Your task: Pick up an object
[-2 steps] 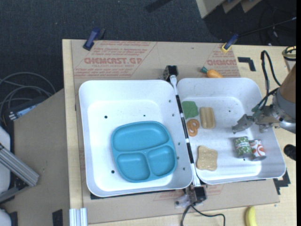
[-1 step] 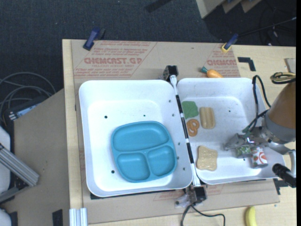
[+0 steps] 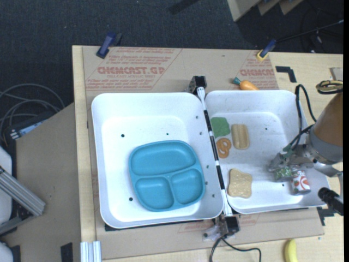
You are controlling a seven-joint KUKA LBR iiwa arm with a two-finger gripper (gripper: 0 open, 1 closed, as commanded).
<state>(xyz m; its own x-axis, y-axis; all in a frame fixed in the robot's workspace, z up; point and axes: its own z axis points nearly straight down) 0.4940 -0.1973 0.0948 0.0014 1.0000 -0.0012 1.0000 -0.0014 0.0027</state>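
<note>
Object: a small red and white item (image 3: 300, 184) lies in the right bin (image 3: 256, 98), close to that bin's near right corner; its shape is too blurred to name, and no long axis or heading can be made out.
Claw: the claw (image 3: 284, 170) is low in the right bin by its right edge, just left of the red and white item, with something small and green at its tip; whether it is wide, narrow or gripping cannot be told.
Arm: grey with an orange band (image 3: 330, 120), reaching in over the right bin's right edge.
Near tabletop edge: a yellow thing (image 3: 290, 251) lies outside the bins.
Right bin, near side: a tan slab like bread (image 3: 240, 183) by the divider.
Right bin, middle: an orange ring shape (image 3: 223, 147), a tan oblong (image 3: 240, 136) standing near-to-far, and a green flat piece (image 3: 220, 126).
Left bin (image 3: 109, 146): a blue three-part tray (image 3: 166, 174) towards the near side.
Far tabletop edge: an orange carrot-like piece (image 3: 246, 84) just beyond the right bin.
</note>
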